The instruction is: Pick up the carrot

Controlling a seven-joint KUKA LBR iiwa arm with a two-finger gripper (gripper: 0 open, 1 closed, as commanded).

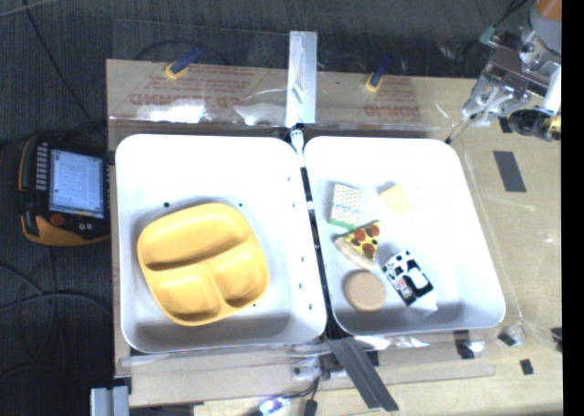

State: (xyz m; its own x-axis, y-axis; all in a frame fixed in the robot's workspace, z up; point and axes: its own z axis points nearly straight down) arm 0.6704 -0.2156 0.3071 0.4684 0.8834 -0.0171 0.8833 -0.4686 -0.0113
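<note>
Round tan cookie [365, 291] | glossy yellow divided tray [203, 262] | fingers [482, 102]: state unclear

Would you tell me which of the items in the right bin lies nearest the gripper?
The pale yellow square, at the far right of the cluster, closest to the gripper; the pizza slice, brown disc and others lie farther.

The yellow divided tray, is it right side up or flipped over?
Right side up: the yellow tray in the left bin shows its hollow compartments facing up.
</note>
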